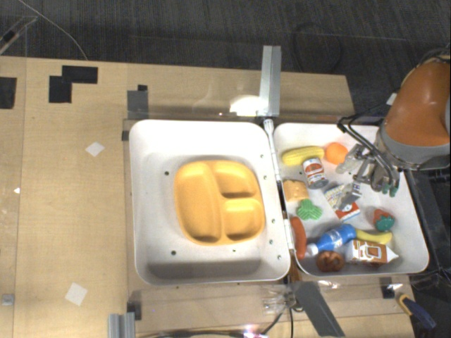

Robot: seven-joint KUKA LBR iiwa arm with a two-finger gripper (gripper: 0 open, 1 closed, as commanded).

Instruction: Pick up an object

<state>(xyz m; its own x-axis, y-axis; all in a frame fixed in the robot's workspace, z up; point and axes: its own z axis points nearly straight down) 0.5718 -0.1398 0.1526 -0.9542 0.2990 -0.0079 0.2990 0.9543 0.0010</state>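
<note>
Crowding right bin (416, 210) — two bananas (303, 155)

Arm (423, 115): rounded orange band over a grey wrist ring, right edge of frame
Cable (356, 122): thin black loop beside the wrist
Gripper (366, 167): grey metal parts, dark fittings

No legible txt on any item

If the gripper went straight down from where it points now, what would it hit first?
Probably the small red-and-white packet lying just below the gripper in the right bin; depth is hard to judge from this slanted view.
</note>
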